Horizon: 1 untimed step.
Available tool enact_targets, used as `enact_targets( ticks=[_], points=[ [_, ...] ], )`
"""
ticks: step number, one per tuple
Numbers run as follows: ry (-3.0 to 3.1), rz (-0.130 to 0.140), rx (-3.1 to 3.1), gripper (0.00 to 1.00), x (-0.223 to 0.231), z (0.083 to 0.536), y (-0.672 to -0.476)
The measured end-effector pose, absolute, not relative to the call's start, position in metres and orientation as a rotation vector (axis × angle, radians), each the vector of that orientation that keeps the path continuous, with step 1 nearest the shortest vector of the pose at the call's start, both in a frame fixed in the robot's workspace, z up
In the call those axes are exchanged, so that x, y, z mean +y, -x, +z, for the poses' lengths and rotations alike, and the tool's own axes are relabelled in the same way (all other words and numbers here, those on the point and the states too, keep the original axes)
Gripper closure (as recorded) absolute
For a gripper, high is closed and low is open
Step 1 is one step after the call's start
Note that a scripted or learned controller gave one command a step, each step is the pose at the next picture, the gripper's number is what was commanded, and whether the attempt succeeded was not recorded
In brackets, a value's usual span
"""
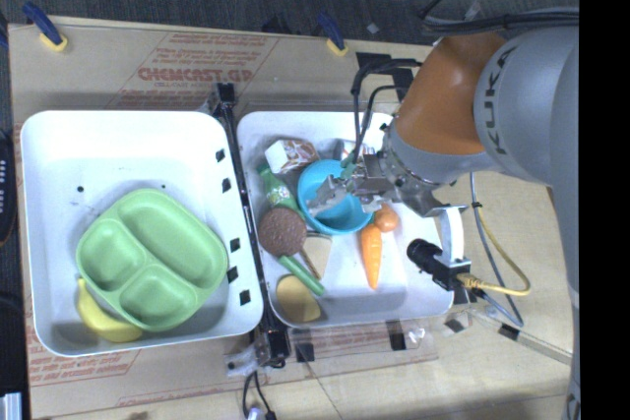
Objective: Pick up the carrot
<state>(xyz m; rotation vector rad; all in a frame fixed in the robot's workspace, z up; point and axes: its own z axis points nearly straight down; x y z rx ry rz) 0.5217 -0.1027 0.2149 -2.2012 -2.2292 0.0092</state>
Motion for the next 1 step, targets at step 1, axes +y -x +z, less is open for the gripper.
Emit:
enact_targets(
  ticks=[1],
  points=[
    [1.951,0.010,-2.450,0.00,-0.1495,0.1692,-0.5086]
  ],
)
